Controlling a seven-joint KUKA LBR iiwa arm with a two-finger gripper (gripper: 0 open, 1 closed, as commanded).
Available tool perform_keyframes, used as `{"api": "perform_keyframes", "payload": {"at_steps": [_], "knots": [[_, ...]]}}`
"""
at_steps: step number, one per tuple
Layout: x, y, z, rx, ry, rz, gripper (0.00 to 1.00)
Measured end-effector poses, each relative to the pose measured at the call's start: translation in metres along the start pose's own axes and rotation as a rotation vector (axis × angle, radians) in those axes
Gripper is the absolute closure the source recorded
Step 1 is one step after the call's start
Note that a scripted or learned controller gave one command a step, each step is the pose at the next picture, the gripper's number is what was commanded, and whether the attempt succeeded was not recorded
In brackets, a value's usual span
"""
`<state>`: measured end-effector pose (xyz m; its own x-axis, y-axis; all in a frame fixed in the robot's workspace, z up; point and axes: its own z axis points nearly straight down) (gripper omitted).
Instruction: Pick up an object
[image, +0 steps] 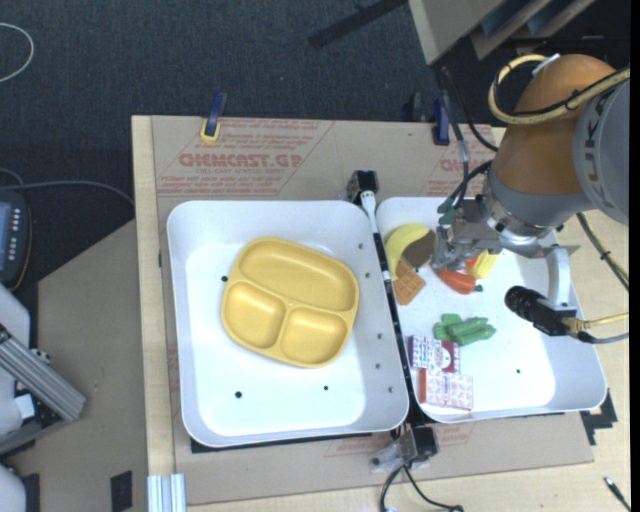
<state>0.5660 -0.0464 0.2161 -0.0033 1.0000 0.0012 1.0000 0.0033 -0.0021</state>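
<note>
My gripper reaches down into the right bin, near its far left part. Small items crowd right under it: a yellow-green round fruit, an orange waffle-like piece, a red-orange piece and a bit of yellow. The wrist hides the fingertips, and nothing is seen held between them. Nearer the front lie a green leafy toy and a red-and-white packet.
The left bin holds a yellow three-compartment plate. A black cable end hangs over the right bin beside the arm. A black clamp sits at the bins' far junction.
</note>
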Motion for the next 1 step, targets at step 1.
{"api": "perform_keyframes", "payload": {"at_steps": [1], "knots": [[0.0461, -0.0043, -0.0151, -0.005, 0.000, -0.002, 1.00]]}}
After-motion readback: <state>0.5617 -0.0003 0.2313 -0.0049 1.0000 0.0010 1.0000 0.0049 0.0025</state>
